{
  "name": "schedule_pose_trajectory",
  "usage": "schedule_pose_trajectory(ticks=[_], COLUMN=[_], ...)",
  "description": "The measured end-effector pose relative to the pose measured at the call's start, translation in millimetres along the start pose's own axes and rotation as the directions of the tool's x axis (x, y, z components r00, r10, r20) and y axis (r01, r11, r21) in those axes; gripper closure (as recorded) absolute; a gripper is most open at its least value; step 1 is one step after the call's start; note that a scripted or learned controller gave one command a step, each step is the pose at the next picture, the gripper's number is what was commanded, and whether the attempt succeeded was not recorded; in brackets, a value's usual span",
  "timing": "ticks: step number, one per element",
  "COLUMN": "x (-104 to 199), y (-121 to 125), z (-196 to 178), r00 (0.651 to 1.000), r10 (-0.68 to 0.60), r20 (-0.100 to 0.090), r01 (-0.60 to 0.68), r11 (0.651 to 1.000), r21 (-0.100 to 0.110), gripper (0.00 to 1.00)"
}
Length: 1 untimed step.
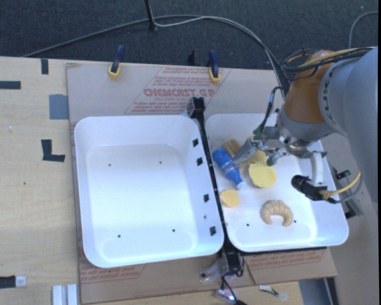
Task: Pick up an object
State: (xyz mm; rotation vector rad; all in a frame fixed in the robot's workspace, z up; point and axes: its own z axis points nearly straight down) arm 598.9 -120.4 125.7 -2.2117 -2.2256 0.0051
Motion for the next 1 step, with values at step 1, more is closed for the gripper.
schedule_pose_trajectory(ticks=[1], x=[-20.3], y=[16.6], z=[42.6], r00=[0.999], r10=[0.048], r20=[0.000], r01=[-0.048], r11=[0.999], r21=[-0.004], gripper=[0.00])
